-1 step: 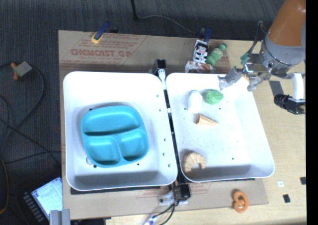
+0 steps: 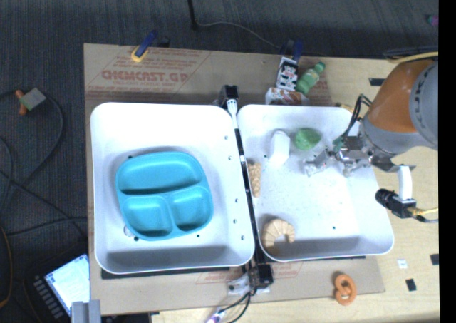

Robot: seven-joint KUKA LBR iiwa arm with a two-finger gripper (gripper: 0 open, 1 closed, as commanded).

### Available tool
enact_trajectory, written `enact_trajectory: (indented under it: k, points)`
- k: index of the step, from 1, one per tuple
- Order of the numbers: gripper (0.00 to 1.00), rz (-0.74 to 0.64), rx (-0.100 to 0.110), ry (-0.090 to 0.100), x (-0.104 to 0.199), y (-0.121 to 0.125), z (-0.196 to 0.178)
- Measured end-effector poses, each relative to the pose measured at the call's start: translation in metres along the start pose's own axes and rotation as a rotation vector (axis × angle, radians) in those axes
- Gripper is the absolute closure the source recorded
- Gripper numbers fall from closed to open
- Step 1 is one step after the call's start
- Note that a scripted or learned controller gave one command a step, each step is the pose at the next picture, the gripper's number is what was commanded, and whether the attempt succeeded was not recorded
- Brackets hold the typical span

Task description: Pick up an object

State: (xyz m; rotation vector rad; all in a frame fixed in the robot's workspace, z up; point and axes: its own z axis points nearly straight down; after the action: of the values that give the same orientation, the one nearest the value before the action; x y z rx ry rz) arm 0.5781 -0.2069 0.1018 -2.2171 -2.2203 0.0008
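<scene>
— Reading left to right, what do the two bins hold?

— Left shallow white bin (image 2: 107, 136): a light-blue plastic tray with three compartments (image 2: 164, 193), lying flat. Right shallow white bin (image 2: 370, 239): a green rounded object (image 2: 308, 137) near the far wall, a white oblong object (image 2: 279, 147) just beside it, a tan ridged, curled object (image 2: 278, 231) at the near wall, and a small tan speckled object (image 2: 254, 179) against the divider, partly hidden by the rim.

— Where is the arm?

— The grey arm with the orange band (image 2: 402, 111) enters from the right and is cut off by the frame edge. Its metal gripper (image 2: 329, 161) is low inside the right bin, just below and to the right of the green object. The view is too blurred there to tell contact from a small gap.

— Is the gripper open, or holding anything?

— That cannot be told. The metal parts merge into one grey, glinting cluster against the white floor, and no object can be made out inside it.

— And outside the bins?

— An orange ring-shaped object (image 2: 345, 287) lies on the tan bench (image 2: 420, 272) near the front edge.
</scene>
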Motion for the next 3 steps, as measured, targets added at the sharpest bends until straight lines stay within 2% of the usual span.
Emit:
enact_trajectory:
  k: [1,2,3]
  points:
    - [0.0,-0.001,-0.003,-0.002,0.061,0.035,-0.012]
    - [1.0,0.0,-0.002,-0.003,0.06,0.035,-0.022]
    - [1.0,-0.001,-0.004,-0.003,0.111,0.09,-0.029]
